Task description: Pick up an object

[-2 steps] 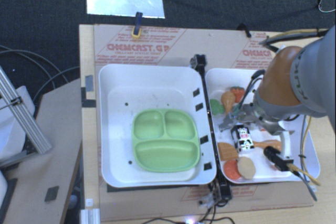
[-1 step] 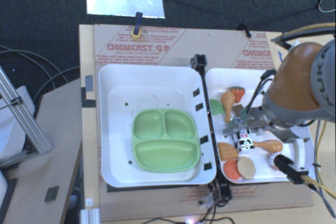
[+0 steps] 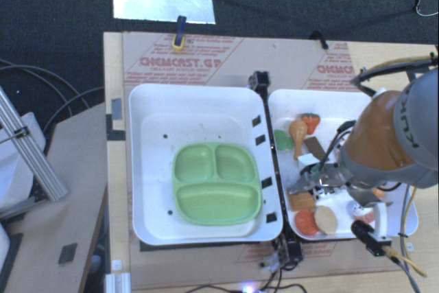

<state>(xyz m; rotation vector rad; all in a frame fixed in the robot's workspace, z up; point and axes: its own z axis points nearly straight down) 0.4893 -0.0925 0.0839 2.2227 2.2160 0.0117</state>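
The grey arm's two-finger gripper [image 3: 312,178] hangs low at the centre of the right white bin [image 3: 288,101]; whether its fingers grasp anything cannot be told. A brown toy block [image 3: 302,201] lies at its seven o'clock, a tan drumstick-shaped toy [image 3: 299,134] at eleven. A green three-compartment plastic plate [image 3: 216,183] sits in the left white bin [image 3: 147,147].

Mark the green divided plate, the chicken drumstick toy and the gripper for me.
green divided plate [image 3: 217,183]: camera view, on the ridge between its compartments.
chicken drumstick toy [image 3: 298,132]: camera view, on its meaty end.
gripper [image 3: 310,178]: camera view, at its tip.
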